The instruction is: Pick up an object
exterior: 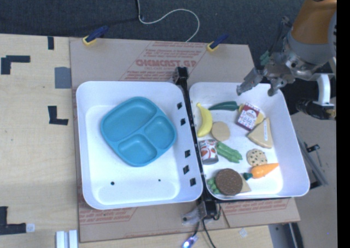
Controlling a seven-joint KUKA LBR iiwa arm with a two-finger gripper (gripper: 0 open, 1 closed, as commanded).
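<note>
My end effector (pixel 256 85) hangs spread and empty over the far rim of the right bin (pixel 292 148). The red carton (pixel 248 116) lies just below it, nearest of the lot. I judge it light, stiff and flat-sided, best pinched across its narrow sides. I count one banana (pixel 204 120), one carrot (pixel 263 170), two green pods, two cookies, one can (pixel 208 151), one burger (pixel 228 182), one wedge. The left bin (pixel 90 148) holds one blue tray (pixel 138 130).

Single fixed camera above bench (pixel 33 132), slanted downward, moderately far; both bins (pixel 87 132) framed; arm (pixel 314 23) enters right.
</note>
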